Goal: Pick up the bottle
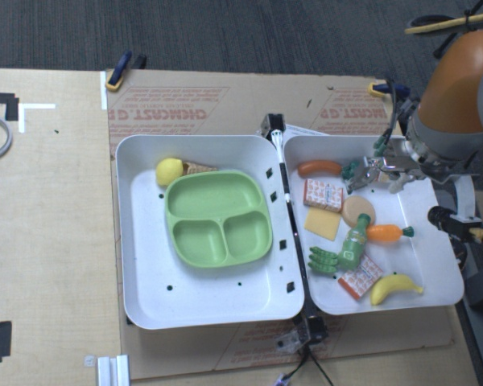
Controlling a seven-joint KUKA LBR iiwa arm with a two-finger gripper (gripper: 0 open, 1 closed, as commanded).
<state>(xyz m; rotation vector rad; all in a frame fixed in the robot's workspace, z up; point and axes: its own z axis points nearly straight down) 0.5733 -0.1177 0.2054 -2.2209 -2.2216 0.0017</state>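
The small green plastic bottle (355, 243) lies in the right white bin (443, 284), between the orange carrot (385, 232) and yellow cheese wedge (323, 224). The end effector (384, 167) hovers above, near the bin's back; its state is unclear.

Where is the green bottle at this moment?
The bottle lies in the right bin, near its middle, just left of the carrot, below the round biscuit.

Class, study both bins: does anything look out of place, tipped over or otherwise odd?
The green bottle lies on its side in the right bin, crowded among toy food rather than upright. A lemon sits wedged behind the green divided plate in the left bin.
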